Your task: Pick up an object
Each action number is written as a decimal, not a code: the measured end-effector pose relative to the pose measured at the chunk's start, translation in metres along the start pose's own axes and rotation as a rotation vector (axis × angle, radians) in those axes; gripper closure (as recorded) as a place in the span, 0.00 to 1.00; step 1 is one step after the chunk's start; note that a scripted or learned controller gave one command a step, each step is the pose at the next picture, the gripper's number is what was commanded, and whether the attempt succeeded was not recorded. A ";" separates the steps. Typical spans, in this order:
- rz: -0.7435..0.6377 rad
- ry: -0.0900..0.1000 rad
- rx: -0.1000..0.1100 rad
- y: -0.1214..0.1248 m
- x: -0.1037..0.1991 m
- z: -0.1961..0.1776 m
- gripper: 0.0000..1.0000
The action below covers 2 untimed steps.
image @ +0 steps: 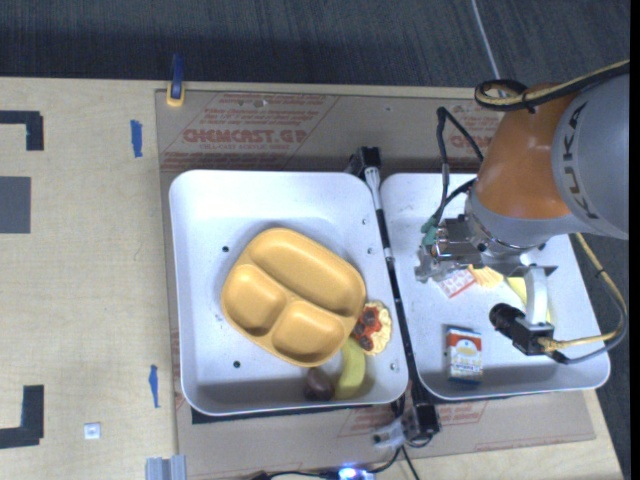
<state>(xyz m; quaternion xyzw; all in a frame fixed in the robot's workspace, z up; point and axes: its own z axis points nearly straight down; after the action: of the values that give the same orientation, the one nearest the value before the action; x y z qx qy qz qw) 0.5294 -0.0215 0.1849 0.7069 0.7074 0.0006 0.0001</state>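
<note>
1. The arm point(540, 158) reaches in over the right bin point(590, 373), its wrist low above the bin's upper half.
2. The hand point(455, 258) sits just above a small red-and-white packet point(458, 283) with something yellow point(515, 288) beside it; the wrist body hides the grasping part, so I cannot tell whether it is apart, together or clamped on anything.
3. Nearer the front of the same bin stands a small carton point(465, 353) with an orange-and-white face, apart from the packet and free on all sides.
4. The left bin point(200, 268) holds a yellow sectioned tray point(290, 293) turned bottom up, with a banana point(352, 368), a dark round fruit point(320, 383) and a red patterned piece point(372, 326) tucked against its front edge.
5. The packet is probably the target: it looks light, thin and flat, so it may slip or bend; pinching it across its short edges would suit best.
6. The carton seems light and stiff, easy to take across its narrow sides.
7. The tray looks smooth, wide and domed, a poor fit for a two-finger grasp.
</note>
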 end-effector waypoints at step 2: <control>0.002 0.000 0.002 -0.001 -0.084 0.053 0.00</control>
<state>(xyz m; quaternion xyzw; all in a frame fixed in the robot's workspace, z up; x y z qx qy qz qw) 0.5287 -0.1055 0.1315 0.7074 0.7068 -0.0003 -0.0006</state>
